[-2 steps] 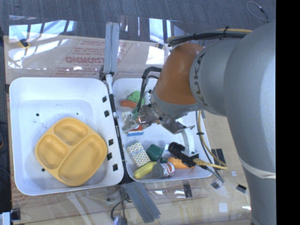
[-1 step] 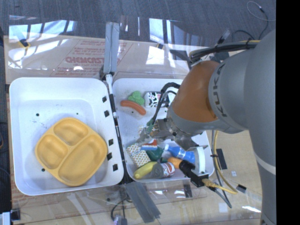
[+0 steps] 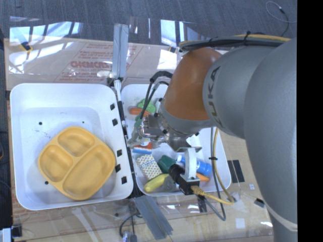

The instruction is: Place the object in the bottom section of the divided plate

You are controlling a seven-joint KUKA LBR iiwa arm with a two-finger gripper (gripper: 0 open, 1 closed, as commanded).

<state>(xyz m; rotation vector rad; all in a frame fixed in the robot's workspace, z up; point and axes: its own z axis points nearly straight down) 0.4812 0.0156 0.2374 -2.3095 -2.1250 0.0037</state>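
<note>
Gripper [image 3: 143, 130] sits low in the right bin [image 3: 222, 173] among cluttered objects, grasp state unclear; yellow divided plate [image 3: 75, 162] lies in the left bin [image 3: 30, 105].

Left bin [image 3: 20, 135]: held the divided plate [image 3: 75, 161], toward its near side.
Right bin [image 3: 222, 173]: sat just beside it, holding a clutter of small objects [image 3: 161, 173].
Arm [image 3: 227, 95]: reached over the right bin.
</note>
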